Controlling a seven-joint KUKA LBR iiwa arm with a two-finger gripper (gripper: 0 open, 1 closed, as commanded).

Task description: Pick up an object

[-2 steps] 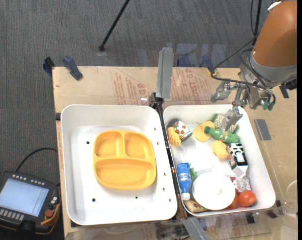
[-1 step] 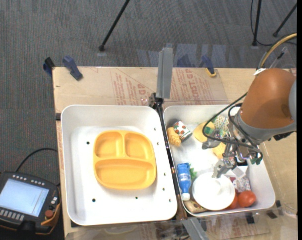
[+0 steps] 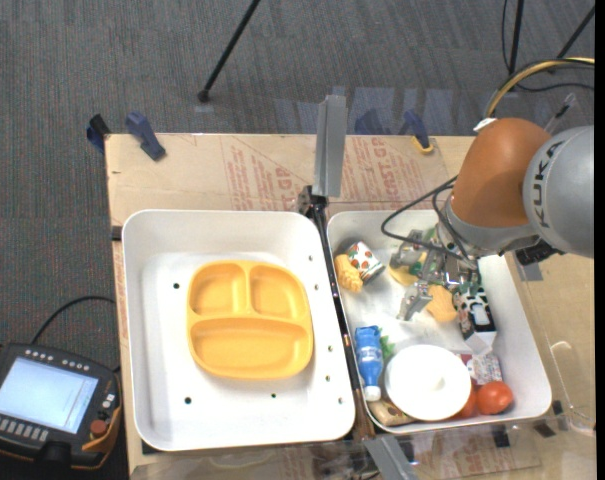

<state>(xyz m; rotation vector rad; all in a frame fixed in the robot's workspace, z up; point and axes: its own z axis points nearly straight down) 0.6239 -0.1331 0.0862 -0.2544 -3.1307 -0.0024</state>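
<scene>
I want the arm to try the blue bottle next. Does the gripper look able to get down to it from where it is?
Probably yes. The blue bottle lies uncovered in the right bin, its top free, though the white plate sits close beside it. The gripper hangs nearby.

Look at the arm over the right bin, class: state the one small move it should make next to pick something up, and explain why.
Probably lower straight down a little. The gripper hangs in the right bin with nothing visibly between its fingers, above a yellow object lying right beside it. The white plate, blue bottle and cup sit apart from it, so a short descent looks unobstructed.
</scene>
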